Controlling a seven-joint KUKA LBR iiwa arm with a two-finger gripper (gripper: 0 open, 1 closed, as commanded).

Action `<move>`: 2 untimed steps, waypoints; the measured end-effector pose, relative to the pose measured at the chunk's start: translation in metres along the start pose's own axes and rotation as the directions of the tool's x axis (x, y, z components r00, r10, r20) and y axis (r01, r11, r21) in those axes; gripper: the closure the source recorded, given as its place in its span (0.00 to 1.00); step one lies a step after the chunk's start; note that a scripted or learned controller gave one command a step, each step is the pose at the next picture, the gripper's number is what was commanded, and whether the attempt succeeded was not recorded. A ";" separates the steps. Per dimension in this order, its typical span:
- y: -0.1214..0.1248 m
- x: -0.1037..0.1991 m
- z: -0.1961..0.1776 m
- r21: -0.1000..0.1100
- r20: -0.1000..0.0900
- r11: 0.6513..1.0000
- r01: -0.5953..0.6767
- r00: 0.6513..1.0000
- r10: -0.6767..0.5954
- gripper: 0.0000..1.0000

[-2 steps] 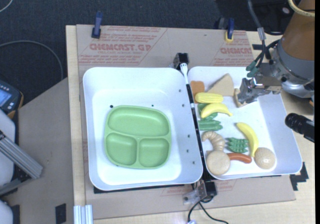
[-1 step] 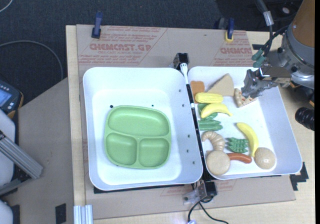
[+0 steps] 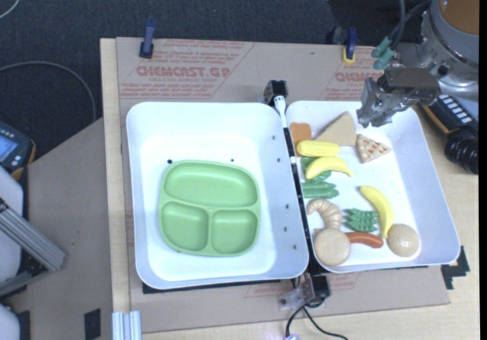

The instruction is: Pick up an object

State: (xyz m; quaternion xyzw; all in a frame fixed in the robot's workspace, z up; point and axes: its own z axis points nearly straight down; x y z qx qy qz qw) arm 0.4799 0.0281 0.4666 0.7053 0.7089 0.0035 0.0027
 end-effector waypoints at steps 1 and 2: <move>-0.004 0.023 0.180 0.027 0.003 1.000 -0.005 1.000 0.005 1.00; -0.002 0.022 0.161 0.007 0.001 1.000 -0.006 1.000 0.006 1.00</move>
